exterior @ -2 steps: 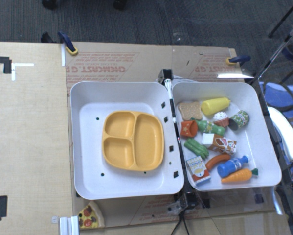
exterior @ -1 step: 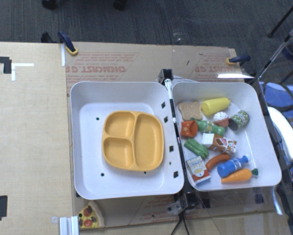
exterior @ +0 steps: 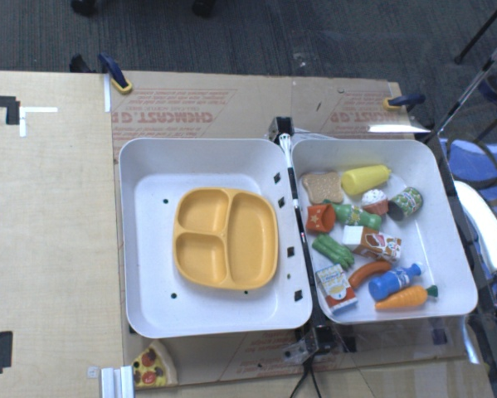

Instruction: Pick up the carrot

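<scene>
A yellow three-compartment plastic plate (exterior: 227, 239) lies in the left white bin (exterior: 136, 247). In the right white bin (exterior: 449, 222), the orange toy carrot (exterior: 401, 298) lies at the near right corner, touching a blue plastic bottle (exterior: 393, 281). The gripper's state cannot be told.

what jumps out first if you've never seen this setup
The yellow divided plate sits alone in the left bin. Next, the right bin is crowded with toy food, with the orange carrot at its near right corner, just beside a blue bottle.
</scene>
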Tool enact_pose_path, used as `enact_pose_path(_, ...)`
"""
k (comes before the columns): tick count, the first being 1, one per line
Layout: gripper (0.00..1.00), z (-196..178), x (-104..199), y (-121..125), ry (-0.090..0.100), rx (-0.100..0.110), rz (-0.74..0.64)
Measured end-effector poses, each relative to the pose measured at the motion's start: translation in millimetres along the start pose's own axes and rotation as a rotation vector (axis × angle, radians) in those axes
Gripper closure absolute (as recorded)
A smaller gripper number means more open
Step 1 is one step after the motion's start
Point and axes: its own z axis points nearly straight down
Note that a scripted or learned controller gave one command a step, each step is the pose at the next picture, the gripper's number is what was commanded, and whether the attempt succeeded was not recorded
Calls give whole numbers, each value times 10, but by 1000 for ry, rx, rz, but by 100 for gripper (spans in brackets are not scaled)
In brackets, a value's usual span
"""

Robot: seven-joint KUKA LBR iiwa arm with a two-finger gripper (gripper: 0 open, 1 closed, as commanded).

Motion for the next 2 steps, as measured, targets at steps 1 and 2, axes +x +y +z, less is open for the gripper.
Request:
enact_pose_path(1, 0, 1, 1, 1, 0, 0, 0)
enact_pose_path(2, 100, -85, -8, 23, -4, 0, -2)
